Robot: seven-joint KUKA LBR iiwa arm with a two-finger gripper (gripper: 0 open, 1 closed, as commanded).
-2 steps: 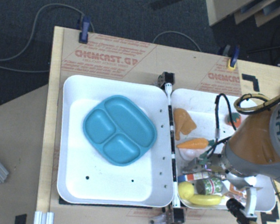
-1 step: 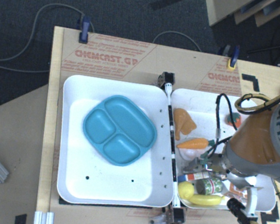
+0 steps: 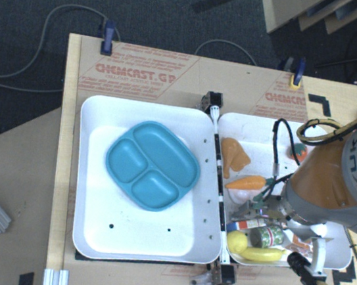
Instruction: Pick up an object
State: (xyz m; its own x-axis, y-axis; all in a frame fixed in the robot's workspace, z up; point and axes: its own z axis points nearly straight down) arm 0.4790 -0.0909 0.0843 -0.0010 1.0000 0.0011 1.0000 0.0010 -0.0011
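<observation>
You see the gripper (image 3: 261, 219) low in the right bin (image 3: 260, 127), close to its near rim, with the grey and orange arm (image 3: 322, 183) covering most of that bin. I cannot tell how the gripper stands, because the arm and cables hide it. Just below the gripper lie a smooth curved yellow banana (image 3: 254, 251) and a small can (image 3: 269, 238) with a green and red label, both touching each other. Above the gripper you find an orange carrot (image 3: 247, 181) and a soft tan piece (image 3: 234, 155). To its left, past the divider, the left bin (image 3: 87, 218) holds a blue compartment plate (image 3: 152, 165) with much white floor around it.
</observation>
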